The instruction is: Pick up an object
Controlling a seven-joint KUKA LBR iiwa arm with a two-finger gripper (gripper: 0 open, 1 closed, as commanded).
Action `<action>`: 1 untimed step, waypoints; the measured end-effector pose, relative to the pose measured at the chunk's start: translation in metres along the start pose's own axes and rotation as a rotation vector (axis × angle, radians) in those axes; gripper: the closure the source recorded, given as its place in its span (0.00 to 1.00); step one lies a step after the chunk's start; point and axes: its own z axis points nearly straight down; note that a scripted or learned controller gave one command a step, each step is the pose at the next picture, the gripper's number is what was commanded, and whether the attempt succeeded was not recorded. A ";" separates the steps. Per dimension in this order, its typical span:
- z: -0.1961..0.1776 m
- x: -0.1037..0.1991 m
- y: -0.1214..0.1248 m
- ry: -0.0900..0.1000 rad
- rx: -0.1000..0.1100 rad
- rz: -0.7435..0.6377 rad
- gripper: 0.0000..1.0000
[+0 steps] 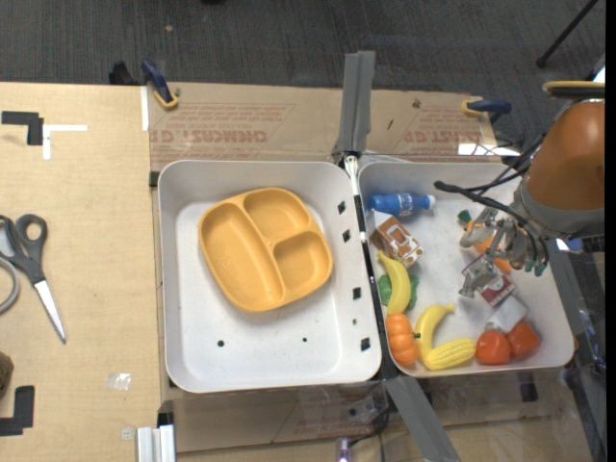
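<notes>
The right bin (549,301) holds several toy foods: a blue bottle (399,202), a small brown box (397,241), a green pepper (397,285), a yellow banana (430,320), a corn cob (449,354), an orange carrot (401,340), two red tomatoes (493,346) and a red and white packet (502,295). My gripper (484,258) hangs low over the right half of this bin, just above the packet. Its body hides what lies directly beneath it.
In the left bin (183,287) lies an orange divided plate (265,248). Scissors (37,272) lie on the wooden bench at far left. Blue clamps (159,83) hold cardboard behind the bins. A grey divider (358,104) runs between the bins.
</notes>
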 end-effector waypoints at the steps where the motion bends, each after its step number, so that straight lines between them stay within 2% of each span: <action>1: -0.010 -0.001 0.001 -0.004 0.000 -0.002 1.00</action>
